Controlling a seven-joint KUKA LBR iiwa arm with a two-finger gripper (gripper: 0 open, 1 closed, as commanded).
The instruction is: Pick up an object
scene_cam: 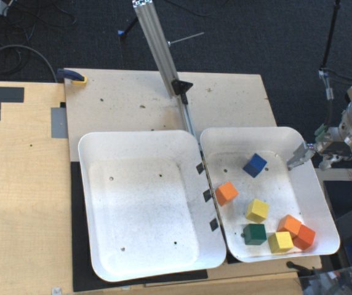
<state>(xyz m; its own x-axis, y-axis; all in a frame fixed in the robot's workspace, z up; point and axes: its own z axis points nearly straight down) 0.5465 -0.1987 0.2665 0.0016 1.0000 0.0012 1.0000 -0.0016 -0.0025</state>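
Note:
The right bin (pixel 314 183) holds several cubes. A blue cube (pixel 255 165) lies toward the back, an orange cube (pixel 226 193) near the left wall, and a yellow cube (pixel 256 210) in the middle. A green cube (pixel 255 233) sits near the front. A second yellow cube (pixel 280 241), an orange cube (pixel 291 224) and a red cube (pixel 305 236) cluster in the front right corner. My gripper (pixel 314 158) hangs at the bin's right rim, open, with nothing between its fingers, right of the blue cube.
The left bin (pixel 139 208) stands beside the right one, with black clips (pixel 207 195) along the shared wall. A slanted aluminium post (pixel 160 48) rises behind the bins. A blue and yellow clamp (pixel 72 76) lies at the board's back left corner.

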